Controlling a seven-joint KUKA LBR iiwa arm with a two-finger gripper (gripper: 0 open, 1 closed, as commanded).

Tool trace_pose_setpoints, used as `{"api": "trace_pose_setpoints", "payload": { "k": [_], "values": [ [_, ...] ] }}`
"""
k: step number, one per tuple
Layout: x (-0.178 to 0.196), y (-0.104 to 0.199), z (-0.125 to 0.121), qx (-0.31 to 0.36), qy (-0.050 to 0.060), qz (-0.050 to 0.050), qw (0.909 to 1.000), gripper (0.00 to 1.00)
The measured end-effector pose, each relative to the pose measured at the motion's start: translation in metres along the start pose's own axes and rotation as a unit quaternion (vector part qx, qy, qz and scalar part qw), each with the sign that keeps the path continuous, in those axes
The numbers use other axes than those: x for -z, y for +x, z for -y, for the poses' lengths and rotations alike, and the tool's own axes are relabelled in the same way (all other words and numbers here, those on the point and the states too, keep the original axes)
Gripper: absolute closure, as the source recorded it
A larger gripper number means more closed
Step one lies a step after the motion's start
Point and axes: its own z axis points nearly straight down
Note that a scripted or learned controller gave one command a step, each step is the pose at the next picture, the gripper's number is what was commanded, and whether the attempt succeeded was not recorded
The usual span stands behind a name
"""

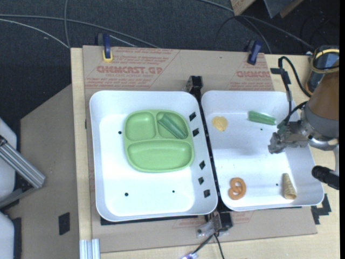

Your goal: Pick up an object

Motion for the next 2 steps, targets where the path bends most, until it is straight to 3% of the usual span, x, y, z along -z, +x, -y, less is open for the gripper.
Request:
{"api": "trace_pose_setpoints", "payload": {
  "k": [1,2],
  "values": [
    [0.0631,0.0026,0.0023,0.0,0.0,0.0,1.0,1.0],
    [0.0666,0.0027,0.0016,0.0,0.003,-0.001,1.0,1.0]
  ]
}}
